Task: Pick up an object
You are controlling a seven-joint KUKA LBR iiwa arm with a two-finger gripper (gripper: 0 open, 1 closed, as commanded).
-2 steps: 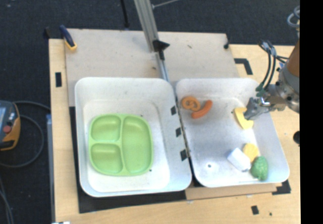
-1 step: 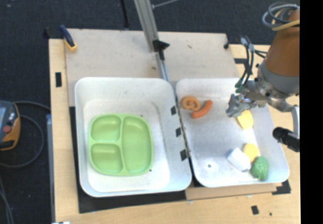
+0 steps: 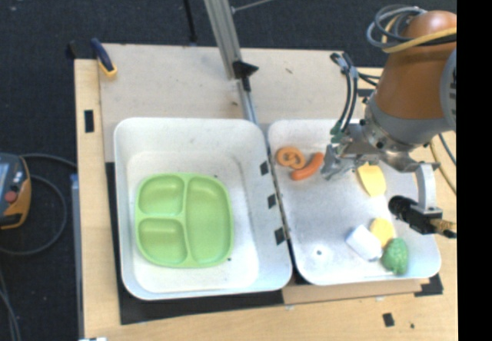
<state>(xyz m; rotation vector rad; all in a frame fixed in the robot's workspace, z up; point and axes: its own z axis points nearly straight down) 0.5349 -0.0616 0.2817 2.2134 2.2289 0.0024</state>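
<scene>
While the arm [image 3: 411, 78] reached in from the right, its gripper [image 3: 335, 165] sat low in the right bin [image 3: 323, 213], just beside an orange curved piece [image 3: 308, 167] and orange ring [image 3: 288, 156]. Finger state: couldn't tell. Yellow pieces [image 3: 371, 178], white block [image 3: 363, 241], green broccoli-like toy [image 3: 396, 256] lay nearby. Left bin [image 3: 127, 147] held a green divided plate [image 3: 184, 220].

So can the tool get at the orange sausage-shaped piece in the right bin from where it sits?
Probably yes. The tool hangs just right of the orange piece, beside the orange ring. Nothing lies over the piece; the ring and the bin's left wall sit close, which may crowd a grasp.
</scene>
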